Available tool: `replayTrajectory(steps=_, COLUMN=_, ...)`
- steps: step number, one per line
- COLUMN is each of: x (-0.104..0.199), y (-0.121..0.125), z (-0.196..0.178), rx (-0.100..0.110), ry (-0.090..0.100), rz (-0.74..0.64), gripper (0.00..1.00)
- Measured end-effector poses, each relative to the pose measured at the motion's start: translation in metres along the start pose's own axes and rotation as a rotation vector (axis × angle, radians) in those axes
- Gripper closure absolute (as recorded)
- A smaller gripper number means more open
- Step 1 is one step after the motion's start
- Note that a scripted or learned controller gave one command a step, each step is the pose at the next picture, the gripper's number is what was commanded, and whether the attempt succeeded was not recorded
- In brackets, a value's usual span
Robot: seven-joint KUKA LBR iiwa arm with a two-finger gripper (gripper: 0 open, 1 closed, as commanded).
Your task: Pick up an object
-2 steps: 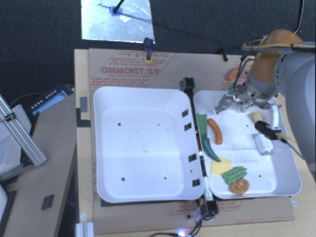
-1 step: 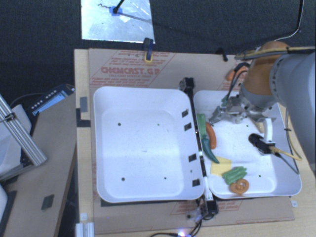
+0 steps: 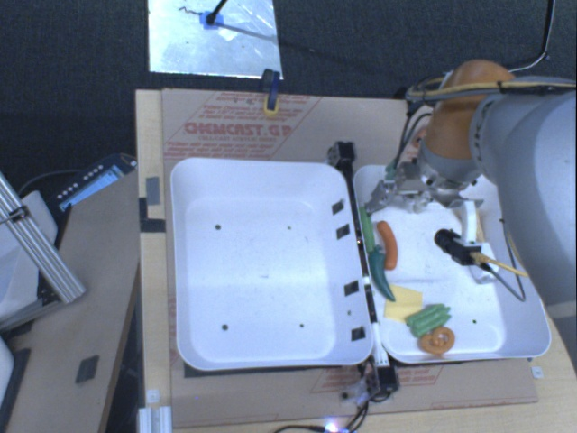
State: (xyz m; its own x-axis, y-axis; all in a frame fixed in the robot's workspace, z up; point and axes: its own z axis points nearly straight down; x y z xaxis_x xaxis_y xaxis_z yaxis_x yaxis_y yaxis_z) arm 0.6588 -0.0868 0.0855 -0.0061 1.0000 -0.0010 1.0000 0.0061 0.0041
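The grey arm (image 3: 523,165) reaches in from the right, and its gripper (image 3: 389,195) hangs low over the far left corner of the right bin (image 3: 514,327). Whether the fingers are open or closed cannot be told from up here; nothing shows between them. Just below sits a red-orange sausage (image 3: 388,244), touching a green pepper (image 3: 376,264) along the bin's left wall. Nearer the front lie a yellow slice (image 3: 402,302), a green pod (image 3: 426,317) and an orange round (image 3: 437,339). The left bin (image 3: 261,260) sits alongside on the tabletop (image 3: 153,242).

Dark carpet (image 3: 72,61) surrounds a wooden bench (image 3: 149,242); a shiny metal sheet (image 3: 214,25) lies behind.
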Motion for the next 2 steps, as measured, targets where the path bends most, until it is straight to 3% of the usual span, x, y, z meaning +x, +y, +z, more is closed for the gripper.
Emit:
replayTrajectory(steps=1, x=0.000, y=-0.067, z=0.001, rx=0.007, ry=0.001, rz=0.006, gripper=0.00)
replayTrajectory(steps=2, x=0.000, y=-0.063, z=-0.010, rx=0.001, ry=0.000, rz=0.004, gripper=1.00)
